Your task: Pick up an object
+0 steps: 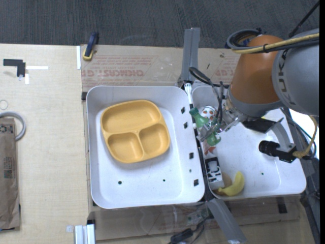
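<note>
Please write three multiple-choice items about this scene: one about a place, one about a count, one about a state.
1. Where is the yellow plate?
A. in the left bin
B. in the right bin
C. on the cardboard

2. How many compartments does the plate have?
A. two
B. three
C. five

3. How does the banana lie?
A. on the floor of the right bin
B. on the plate
C. on the floor of the left bin

Answers:
1 A: it lies inside the left bin.
2 B: one long section and two smaller ones show.
3 A: it rests near the front wall of the right bin.
</note>
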